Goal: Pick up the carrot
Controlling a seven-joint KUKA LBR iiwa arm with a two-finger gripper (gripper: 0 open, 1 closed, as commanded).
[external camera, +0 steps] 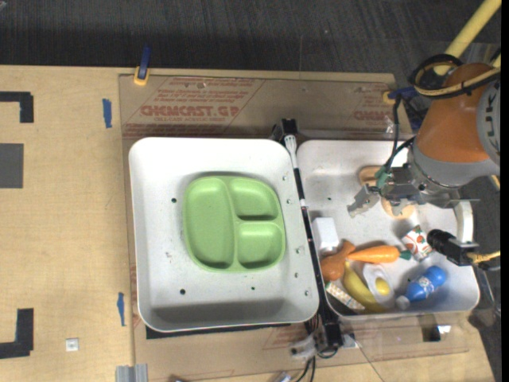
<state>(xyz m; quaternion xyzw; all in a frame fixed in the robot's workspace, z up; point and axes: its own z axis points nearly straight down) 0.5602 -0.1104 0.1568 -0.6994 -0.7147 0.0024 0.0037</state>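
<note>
The carrot (372, 254) is orange and lies on its side in the middle of the right bin (334, 165), pointing left to right. My gripper (379, 202) hangs over the same bin, a little behind the carrot and apart from it. Its fingers (358, 204) stand spread, and the carrot is not between them. A pale tan object (371, 172) lies partly hidden under the gripper.
Around the carrot lie an orange fruit (337, 263), a yellow banana (362, 290), a blue toy (421, 285), a small white and red item (415, 242) and a white block (324, 232). The left bin (159, 213) holds a green divided plate (235, 221).
</note>
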